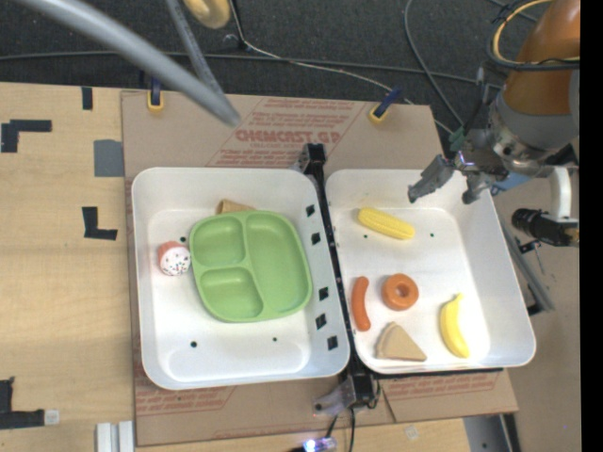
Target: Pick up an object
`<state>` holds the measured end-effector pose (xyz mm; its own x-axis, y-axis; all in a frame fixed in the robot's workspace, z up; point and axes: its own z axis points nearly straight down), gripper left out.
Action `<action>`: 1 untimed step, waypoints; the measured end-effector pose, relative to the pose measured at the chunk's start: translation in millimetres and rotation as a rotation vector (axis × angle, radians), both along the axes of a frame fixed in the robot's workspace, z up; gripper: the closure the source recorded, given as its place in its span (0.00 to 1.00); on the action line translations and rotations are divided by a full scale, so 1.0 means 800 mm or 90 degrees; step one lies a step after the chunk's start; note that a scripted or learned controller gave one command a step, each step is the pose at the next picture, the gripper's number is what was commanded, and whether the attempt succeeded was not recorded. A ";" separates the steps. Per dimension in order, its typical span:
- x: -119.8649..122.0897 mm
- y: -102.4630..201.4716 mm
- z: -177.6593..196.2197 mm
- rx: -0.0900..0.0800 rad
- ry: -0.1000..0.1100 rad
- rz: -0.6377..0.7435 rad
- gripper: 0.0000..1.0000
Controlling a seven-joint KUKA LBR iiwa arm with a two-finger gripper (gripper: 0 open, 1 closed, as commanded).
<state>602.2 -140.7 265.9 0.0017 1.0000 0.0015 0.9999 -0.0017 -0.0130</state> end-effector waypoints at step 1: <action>0.003 0.000 0.009 -0.001 -0.007 0.002 0.00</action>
